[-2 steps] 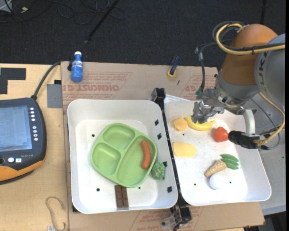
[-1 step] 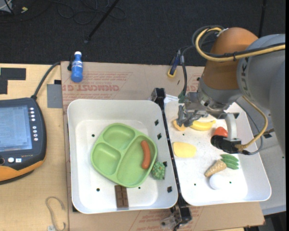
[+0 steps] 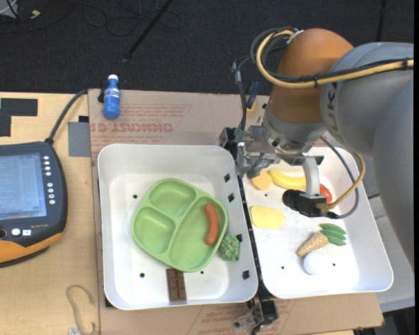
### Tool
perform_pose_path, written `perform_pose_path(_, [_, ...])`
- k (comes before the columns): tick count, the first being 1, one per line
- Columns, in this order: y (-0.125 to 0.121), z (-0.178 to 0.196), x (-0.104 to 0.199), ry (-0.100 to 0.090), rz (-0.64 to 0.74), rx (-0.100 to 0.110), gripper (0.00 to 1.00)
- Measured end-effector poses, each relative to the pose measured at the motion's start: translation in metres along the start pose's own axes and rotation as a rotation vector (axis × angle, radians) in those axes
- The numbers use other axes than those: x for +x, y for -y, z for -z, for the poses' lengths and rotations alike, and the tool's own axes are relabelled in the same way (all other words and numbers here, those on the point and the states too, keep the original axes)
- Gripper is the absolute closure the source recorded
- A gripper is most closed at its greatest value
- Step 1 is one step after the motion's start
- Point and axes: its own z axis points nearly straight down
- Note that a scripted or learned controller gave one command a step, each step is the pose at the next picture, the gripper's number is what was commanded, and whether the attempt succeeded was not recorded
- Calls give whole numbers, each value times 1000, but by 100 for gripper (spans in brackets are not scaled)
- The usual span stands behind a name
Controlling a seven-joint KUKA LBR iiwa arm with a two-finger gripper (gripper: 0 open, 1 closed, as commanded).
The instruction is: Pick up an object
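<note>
The arm (image 3: 335, 82) reaches in from the right and bends down over the right bin (image 3: 366, 257), its orange band above the wrist, and the pincer (image 3: 255, 160) hangs at that bin's upper left corner, close to the wall shared with the left bin (image 3: 115, 257); whether it is wide or narrow I cannot tell. Just right of the pincer lies a banana (image 3: 290, 179), its long axis running left to right and slightly downward. Just below the pincer sits a small orange piece (image 3: 263, 181), and further below a yellow lemon-like piece (image 3: 267, 218), long axis roughly level. Down and to the right lie a cone (image 3: 313, 243) pointing down-left, a green leafy piece (image 3: 334, 233) and a white egg (image 3: 313, 264). The bin floor towards the lower right is bare. Left of the pincer, in the left bin, a green divided plate (image 3: 169, 222) carries a sausage (image 3: 211, 223) lying nearly upright in the view, with broccoli (image 3: 230, 247) at the plate's edge.
</note>
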Motion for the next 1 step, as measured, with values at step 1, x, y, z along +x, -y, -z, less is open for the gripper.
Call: perform_pose_path(1, [-4,-8,52,1,-1,2,100])
